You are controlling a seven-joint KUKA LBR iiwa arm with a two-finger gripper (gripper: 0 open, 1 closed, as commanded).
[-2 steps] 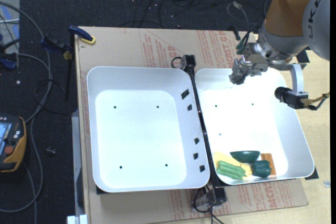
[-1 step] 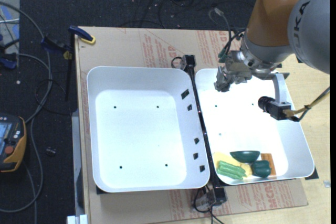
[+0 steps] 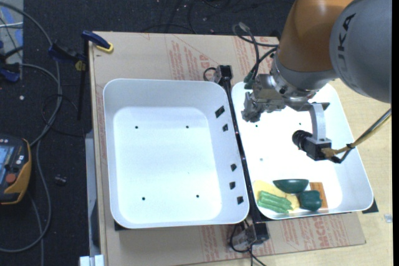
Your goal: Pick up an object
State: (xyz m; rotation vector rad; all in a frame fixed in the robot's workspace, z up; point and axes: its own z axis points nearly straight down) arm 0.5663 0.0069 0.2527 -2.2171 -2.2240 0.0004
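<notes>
- the arm (image 3: 336,28) reaches in over the right bin (image 3: 349,134), with the gripper (image 3: 254,110) hanging near that bin's far left part, close to the divider between the two bins.
- whether the claw is spread or pressed together cannot be told from this slant; nothing is seen pinched in it.
- the things to pick lie in a cluster at the near end of the right bin, well apart from the gripper: a dark green bowl-like piece (image 3: 291,184), a bumpy light green piece (image 3: 274,201), a small green block (image 3: 310,200), a pale yellow flat piece (image 3: 267,187) under them, and an orange-brown piece (image 3: 317,186) at the back.
- they touch or overlap one another, so a clean grasp on just one looks awkward.
- judging by look, these are small toy-like items, likely light and fairly stiff, with smooth surfaces that could slip.
- the bumpy green piece seems the best target: long and narrow, to be taken across its short width.
- the flat yellow piece would be hard to get under.
- the left bin (image 3: 118,134) sits beside the right one.
</notes>
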